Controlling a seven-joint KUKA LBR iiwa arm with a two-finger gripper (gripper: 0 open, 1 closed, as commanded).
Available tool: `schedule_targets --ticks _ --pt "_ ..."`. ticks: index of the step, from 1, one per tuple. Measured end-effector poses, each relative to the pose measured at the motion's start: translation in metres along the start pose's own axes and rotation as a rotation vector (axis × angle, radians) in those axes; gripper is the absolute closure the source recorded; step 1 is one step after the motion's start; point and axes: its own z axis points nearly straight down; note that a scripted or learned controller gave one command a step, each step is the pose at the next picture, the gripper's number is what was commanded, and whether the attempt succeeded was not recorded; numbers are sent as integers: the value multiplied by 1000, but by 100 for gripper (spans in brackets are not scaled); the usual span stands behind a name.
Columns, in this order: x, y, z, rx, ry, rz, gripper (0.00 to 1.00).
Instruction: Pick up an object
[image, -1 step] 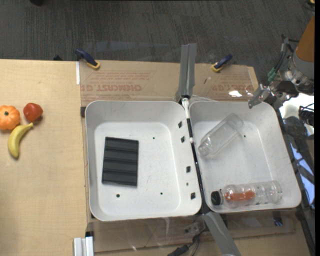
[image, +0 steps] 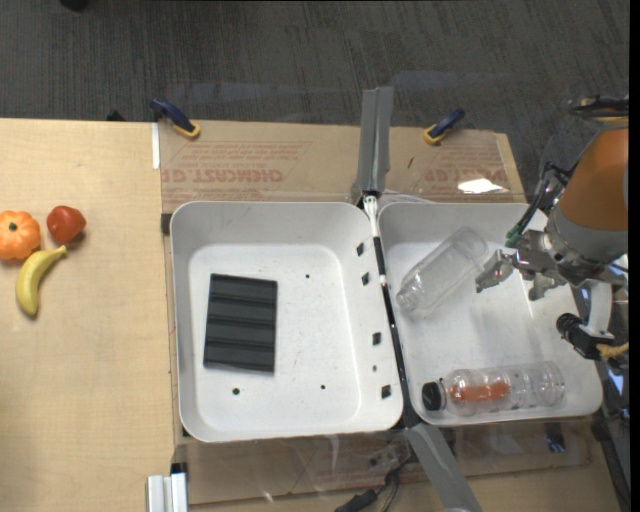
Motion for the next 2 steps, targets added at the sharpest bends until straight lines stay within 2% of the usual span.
schedule_targets --ticks 1,2 --pt "-4 80 31 -5 -1 -10 0" --pt "-12 33 46 -4 0 -88 0"
